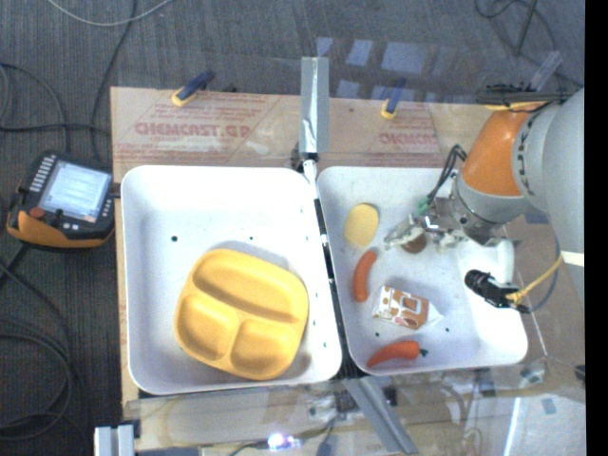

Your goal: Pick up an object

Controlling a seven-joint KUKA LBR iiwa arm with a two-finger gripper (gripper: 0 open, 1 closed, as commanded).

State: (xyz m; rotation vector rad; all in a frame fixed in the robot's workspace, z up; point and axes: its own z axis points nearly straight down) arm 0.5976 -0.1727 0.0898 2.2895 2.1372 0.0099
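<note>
- The arm (532,160) reaches in over the right bin (494,350), its end effector (426,228) low near the bin's upper middle.
- Something small and brown (414,243) sits right at its tip; I cannot tell whether it is grasped or free.
- Nearby lie a pale yellow disc (361,224), a sausage (363,274), a printed packet (400,307) and a red pepper (393,353).
- The left bin (161,217) holds a yellow divided tray (242,313).

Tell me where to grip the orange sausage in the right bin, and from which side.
Grip the orange sausage at its middle, coming straight down from above. It lies flat on the right bin floor, long axis running nearly toward and away from the camera, so the fingers should likely close across its narrow width, left to right in the view. Bare floor on both flanks leaves room; the divider wall lies to its left.
</note>
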